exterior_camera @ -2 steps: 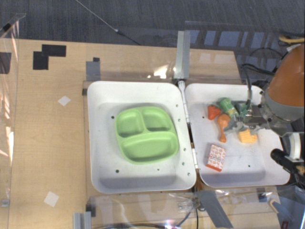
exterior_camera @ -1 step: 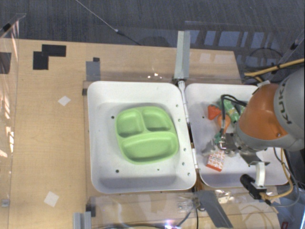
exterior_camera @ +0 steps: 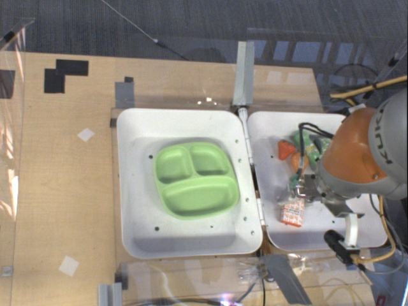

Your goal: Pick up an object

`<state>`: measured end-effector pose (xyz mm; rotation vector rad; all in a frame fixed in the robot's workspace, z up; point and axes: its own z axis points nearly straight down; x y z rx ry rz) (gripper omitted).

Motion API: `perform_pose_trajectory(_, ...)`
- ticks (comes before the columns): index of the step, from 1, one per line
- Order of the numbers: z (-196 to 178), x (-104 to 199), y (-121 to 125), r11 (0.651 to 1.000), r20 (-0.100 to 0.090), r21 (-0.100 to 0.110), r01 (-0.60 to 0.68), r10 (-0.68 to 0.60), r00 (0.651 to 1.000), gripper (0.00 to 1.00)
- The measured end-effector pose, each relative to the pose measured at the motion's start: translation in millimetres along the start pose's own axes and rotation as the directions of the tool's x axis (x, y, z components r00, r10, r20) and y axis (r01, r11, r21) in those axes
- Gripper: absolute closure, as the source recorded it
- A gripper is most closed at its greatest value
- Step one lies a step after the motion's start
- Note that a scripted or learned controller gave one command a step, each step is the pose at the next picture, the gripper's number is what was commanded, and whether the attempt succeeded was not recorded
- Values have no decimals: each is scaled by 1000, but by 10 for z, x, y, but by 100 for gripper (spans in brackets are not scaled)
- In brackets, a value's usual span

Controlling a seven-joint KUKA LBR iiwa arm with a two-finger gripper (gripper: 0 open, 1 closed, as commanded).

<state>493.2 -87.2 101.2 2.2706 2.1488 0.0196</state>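
In the right bin lie several small things: a red-orange piece, a green packet partly under the arm, and a small red-and-white packet toward the front. My gripper hangs low over the bin, between the red-orange piece and the red-and-white packet. The wrist's orange band covers most of it. A thin orange thing shows just above the gripper; whether it touches the gripper is unclear.
The left bin holds a green divided plate in its middle. A ridge separates the two bins. A grey post stands behind them. Black markers lie on the wooden bench at the far left.
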Motion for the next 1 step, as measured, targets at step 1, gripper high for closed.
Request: perform_pose_trajectory(1, -830, 649, 362, 982, 1, 18, -190, 190, 982, 100)
